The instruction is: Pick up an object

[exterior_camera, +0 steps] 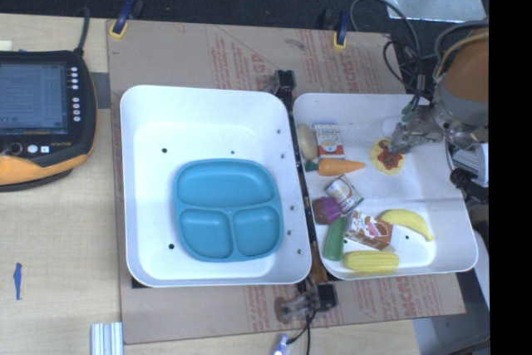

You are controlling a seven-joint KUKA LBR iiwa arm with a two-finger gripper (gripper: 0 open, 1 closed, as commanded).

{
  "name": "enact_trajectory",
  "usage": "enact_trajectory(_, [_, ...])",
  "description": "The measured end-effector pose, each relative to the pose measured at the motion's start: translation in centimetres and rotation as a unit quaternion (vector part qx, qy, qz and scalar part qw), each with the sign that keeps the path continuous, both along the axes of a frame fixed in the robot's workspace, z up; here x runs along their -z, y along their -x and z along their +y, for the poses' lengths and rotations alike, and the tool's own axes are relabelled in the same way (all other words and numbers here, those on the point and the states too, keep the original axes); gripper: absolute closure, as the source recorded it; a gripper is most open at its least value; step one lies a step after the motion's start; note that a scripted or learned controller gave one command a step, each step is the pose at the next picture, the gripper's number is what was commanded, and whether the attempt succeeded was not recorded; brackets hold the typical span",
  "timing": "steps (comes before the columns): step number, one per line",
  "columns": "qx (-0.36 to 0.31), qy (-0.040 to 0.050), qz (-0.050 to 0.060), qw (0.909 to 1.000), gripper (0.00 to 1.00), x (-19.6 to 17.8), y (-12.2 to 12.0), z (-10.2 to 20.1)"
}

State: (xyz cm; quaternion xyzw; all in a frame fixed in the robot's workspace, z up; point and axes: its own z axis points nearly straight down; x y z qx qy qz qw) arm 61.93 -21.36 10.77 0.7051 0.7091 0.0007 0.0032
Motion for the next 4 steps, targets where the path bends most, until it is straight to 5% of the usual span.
enact_trajectory(1, [0.000,-0.0003,0.001,1.0000,0.00,0.1,0.1,0.0])
enact_trajectory(2, [0.001,-0.0015,0.005,1.0000,0.00,1.6,1.0,0.2])
enact_trajectory(3, [0.000,-0.0005,0.003,1.0000,1.00,0.2,0.8,0.1])
enact_trajectory(4, [0.002,-0.0012,0.003,1.0000,1.00,-9.6,5.5,0.1])
